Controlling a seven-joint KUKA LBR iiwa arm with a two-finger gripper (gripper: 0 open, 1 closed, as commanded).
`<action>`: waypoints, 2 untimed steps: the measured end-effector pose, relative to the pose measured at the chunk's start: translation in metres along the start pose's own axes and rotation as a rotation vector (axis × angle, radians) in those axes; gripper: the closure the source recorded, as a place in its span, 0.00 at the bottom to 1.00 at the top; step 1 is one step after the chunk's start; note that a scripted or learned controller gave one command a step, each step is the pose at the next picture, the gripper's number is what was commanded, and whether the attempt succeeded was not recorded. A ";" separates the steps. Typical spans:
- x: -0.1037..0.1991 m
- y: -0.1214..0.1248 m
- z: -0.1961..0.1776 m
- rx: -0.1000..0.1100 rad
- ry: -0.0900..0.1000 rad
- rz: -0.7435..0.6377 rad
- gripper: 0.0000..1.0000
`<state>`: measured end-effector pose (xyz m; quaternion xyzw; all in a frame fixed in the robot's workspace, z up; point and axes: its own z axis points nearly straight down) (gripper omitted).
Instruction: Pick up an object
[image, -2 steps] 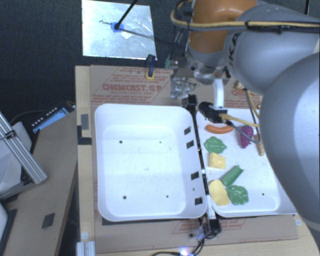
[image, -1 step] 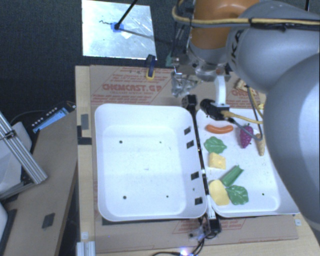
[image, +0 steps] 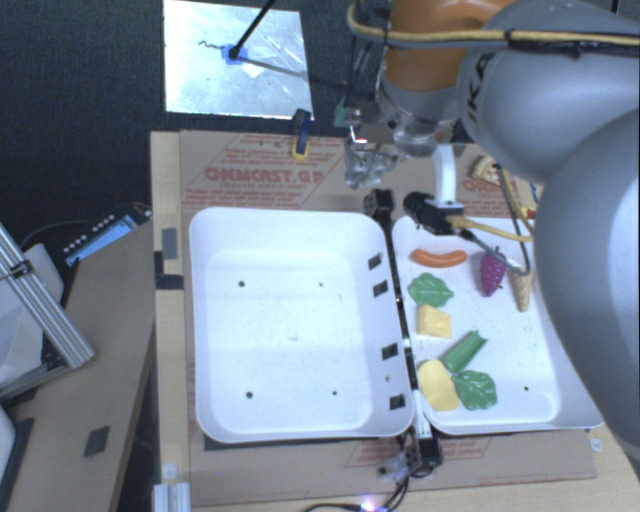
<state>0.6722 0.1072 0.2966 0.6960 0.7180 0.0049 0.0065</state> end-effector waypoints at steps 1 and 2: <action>0.000 0.001 -0.011 -0.003 -0.001 -0.006 1.00; 0.000 0.001 -0.022 -0.005 -0.001 -0.011 1.00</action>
